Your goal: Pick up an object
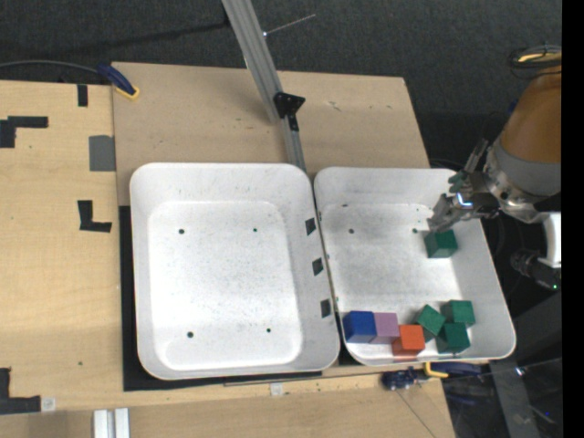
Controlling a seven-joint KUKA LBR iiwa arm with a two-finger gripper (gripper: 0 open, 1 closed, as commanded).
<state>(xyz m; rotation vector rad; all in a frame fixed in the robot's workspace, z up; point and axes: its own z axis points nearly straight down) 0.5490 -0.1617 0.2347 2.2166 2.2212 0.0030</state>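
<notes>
just below gripper: small green cube (solid colour, tilted).

Arm cut off at right edge. Tool blurred; its grip on the green block indiscernible.

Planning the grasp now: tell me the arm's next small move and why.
Probably a short descent straight onto the lone green cube. The gripper sits just above it in the right bin, apart from the cluster of blocks at the near edge, so nothing crowds it.
</notes>
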